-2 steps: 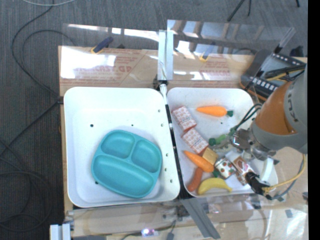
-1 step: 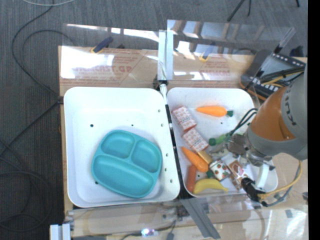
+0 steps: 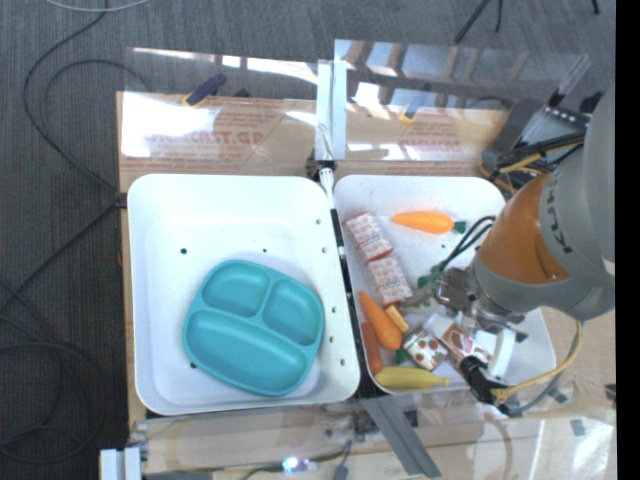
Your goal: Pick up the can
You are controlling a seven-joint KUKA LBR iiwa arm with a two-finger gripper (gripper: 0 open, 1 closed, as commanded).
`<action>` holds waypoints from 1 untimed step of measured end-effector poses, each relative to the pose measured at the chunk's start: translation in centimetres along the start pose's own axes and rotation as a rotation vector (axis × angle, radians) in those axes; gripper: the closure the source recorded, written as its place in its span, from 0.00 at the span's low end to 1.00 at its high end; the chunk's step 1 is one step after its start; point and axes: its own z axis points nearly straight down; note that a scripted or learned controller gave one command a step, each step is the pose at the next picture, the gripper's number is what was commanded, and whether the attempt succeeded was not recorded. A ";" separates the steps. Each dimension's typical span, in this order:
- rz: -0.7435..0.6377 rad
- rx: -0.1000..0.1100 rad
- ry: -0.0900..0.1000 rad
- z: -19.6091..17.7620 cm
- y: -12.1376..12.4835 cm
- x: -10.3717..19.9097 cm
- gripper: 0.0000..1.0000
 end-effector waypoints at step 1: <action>0.120 0.024 -0.004 -0.6 7.9 4.0 0.00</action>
